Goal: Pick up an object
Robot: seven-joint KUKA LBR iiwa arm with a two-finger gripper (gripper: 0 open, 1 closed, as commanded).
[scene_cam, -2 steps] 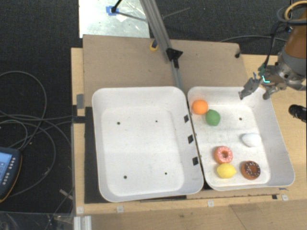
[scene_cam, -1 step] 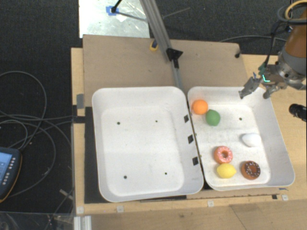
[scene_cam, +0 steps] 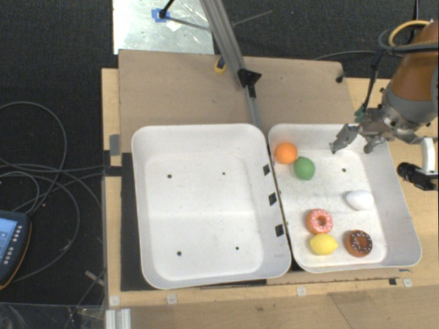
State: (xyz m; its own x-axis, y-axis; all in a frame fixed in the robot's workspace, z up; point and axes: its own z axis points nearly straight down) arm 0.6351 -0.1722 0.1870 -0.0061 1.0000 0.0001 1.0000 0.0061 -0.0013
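The right-hand shallow white plastic bin (scene_cam: 401, 204) holds six small toys. At its upper left a round orange ball (scene_cam: 286, 153) lies just beside a round green ball (scene_cam: 304, 168), the two nearly touching. Lower down and toward the right wall rests a smooth white egg-shaped piece (scene_cam: 359, 199). Near the front edge sit a pink-frosted ring doughnut (scene_cam: 319, 221), a yellow lemon-shaped toy (scene_cam: 324, 244) right below it, and a chocolate-brown ring doughnut with sprinkles (scene_cam: 358, 242) just to the right of the lemon.

The grey two-finger gripper (scene_cam: 355, 140) hangs over the far right part of this bin, well apart from every toy. Its jaws are spread, one finger pointing down-left and the other to the right, with nothing between them. Above it the arm's orange band (scene_cam: 413, 74) shows at the right edge.

The left-hand shallow white plastic bin (scene_cam: 158, 149) adjoins the first along a seam marked by small black clips. Both bins rest on the pale wooden tabletop (scene_cam: 178, 88), where a slanted grey metal pole (scene_cam: 226, 33) crosses the far side.
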